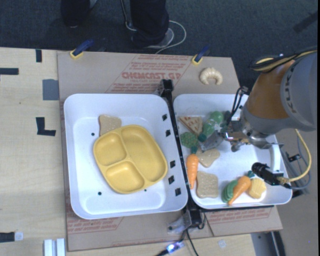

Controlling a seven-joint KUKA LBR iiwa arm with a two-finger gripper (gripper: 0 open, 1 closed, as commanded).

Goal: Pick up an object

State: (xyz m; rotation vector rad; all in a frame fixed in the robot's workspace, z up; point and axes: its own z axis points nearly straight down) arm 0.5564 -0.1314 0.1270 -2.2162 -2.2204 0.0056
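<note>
The right bin [266, 199] holds several toy foods. A toast triangle [191, 124] and green vegetable pieces [215, 118] lie at its far left, with a broccoli piece [189, 140] just below. An orange carrot [192, 169], two bread slices [207, 184] and a second carrot with green leaves [236, 190] beside a yellow piece [257, 189] lie toward the front. My gripper [216, 138] reaches in from the right, low over the green pieces and the upper bread slice [208, 157]. Its tip is dark and partly merged with the toys beneath it.
The left bin [80, 196] carries a yellow divided plate [130, 158] and a bread slice [109, 124] at the plate's far edge. A toy croissant [210, 76] rests on the cardboard behind the right bin. The arm's body [280, 103] and cables overhang the right bin's right side.
</note>
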